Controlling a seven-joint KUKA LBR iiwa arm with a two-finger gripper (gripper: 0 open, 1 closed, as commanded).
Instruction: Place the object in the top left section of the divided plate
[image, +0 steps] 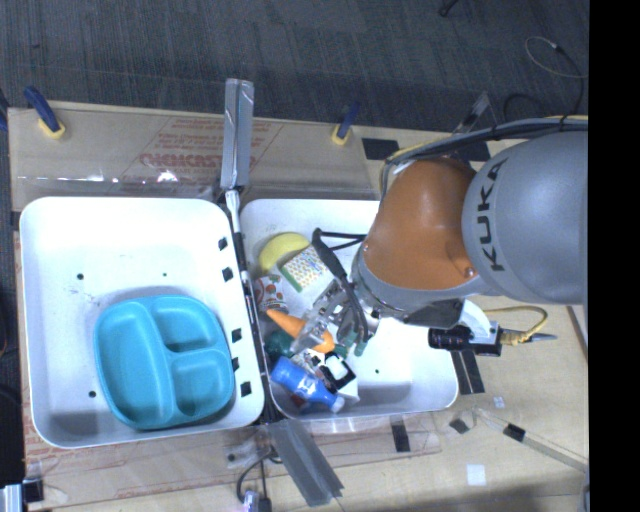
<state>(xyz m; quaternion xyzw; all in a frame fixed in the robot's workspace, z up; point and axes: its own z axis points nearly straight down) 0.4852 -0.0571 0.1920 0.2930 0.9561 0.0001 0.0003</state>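
A blue divided plate (160, 358) lies in the left bin (60, 240), with nothing in its sections. My gripper (335, 322) hangs low over the right bin (420, 385), above a pile of small things. Under and beside it lie an orange carrot-like piece (285, 322), a blue bottle-like object (300, 384) and a yellow round object (282, 247) with a checked green-white packet (303, 268) on it. The arm's orange band and grey body cover the bin's right half.
A metal divider bar (236, 130) stands between the two bins at the back. Black clips line the wall between the bins. Blue clamps (45, 110) hold the cardboard at the bench's rear edge.
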